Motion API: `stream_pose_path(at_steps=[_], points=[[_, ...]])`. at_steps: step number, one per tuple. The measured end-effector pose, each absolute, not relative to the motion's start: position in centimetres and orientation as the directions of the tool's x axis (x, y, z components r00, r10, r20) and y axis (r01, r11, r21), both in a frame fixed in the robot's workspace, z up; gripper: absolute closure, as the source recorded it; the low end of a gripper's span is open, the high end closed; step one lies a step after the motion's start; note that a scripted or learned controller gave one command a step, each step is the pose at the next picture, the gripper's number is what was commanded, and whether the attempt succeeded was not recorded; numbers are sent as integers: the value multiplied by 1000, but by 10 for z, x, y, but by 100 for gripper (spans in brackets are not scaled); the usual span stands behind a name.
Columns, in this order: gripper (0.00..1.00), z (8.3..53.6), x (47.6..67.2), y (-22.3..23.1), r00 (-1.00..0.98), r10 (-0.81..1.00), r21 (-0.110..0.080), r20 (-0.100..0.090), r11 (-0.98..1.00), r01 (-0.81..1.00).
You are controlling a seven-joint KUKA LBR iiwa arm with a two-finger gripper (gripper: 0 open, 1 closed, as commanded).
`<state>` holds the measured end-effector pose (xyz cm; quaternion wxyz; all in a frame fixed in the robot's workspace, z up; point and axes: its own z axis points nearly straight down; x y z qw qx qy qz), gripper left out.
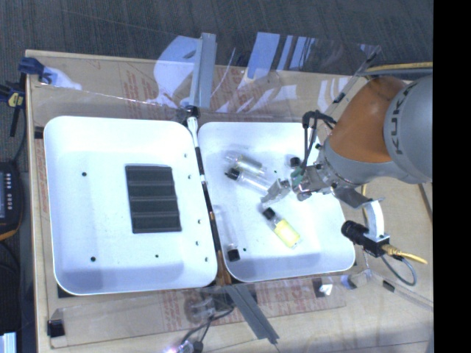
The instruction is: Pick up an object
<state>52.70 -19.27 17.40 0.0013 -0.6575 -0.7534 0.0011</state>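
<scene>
Starting left, you see the left bin (66, 197) carrying a black ribbed block (153, 198). Right bin (243, 271): clear bottle (246, 168) at 10 o'clock, yellow tube (282, 229) at 5 o'clock — gripper (281, 190) between them, its closure impossible to judge.
</scene>
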Motion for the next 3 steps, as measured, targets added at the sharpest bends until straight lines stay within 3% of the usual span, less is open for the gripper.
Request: stream_pose_path(at_steps=[1, 2, 3], points=[[0, 90, 506, -210, -189, 982, -4, 2, 189, 982], [100, 100, 506, -210, -195, 981, -6, 2, 195, 981], [100, 213, 500, -153, -150, 989, -1, 0, 150, 989]])
